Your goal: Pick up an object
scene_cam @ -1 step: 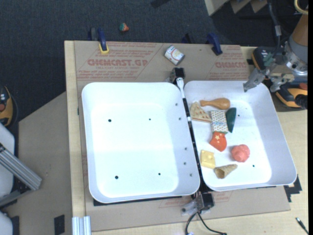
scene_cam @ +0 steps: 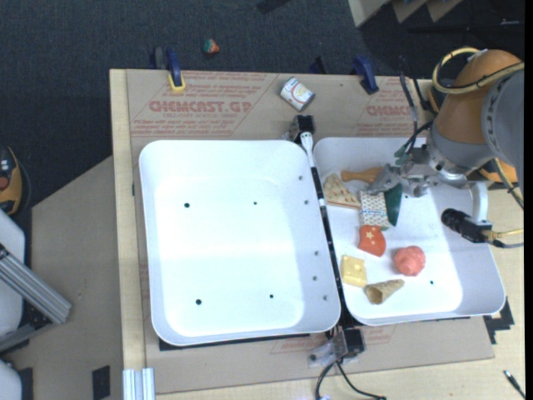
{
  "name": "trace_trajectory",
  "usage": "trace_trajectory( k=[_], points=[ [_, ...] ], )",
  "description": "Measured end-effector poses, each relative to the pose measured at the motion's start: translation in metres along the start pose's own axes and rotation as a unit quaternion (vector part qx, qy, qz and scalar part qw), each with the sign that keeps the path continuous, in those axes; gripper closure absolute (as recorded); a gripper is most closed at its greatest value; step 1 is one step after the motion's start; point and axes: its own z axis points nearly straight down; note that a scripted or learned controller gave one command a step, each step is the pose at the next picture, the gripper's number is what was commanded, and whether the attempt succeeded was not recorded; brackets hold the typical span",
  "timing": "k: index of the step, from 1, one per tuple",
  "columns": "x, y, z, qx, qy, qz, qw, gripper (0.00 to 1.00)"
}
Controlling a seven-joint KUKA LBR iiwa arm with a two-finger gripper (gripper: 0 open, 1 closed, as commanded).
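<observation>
So the fingers (scene_cam: 398, 183) sit low in the right bin (scene_cam: 475, 294), near its back edge; can't tell how open they are or if they've got anything. Right under them is a patterned packet (scene_cam: 375, 209) beside something dark green (scene_cam: 392, 207). A cracker (scene_cam: 339, 191) lies just left by the divider. Toward the front: red block (scene_cam: 372, 240), pink ball (scene_cam: 409, 260), cheese piece (scene_cam: 354, 270), cone (scene_cam: 383, 290). Left bin (scene_cam: 225, 240) has loads of open room.
</observation>
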Motion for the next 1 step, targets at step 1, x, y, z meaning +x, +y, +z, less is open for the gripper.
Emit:
trace_trajectory(
  k=[1],
  points=[
    [-0.0490,0.0136,-0.0034,0.000,0.001,0.000,1.0000,0.00]
  ],
)
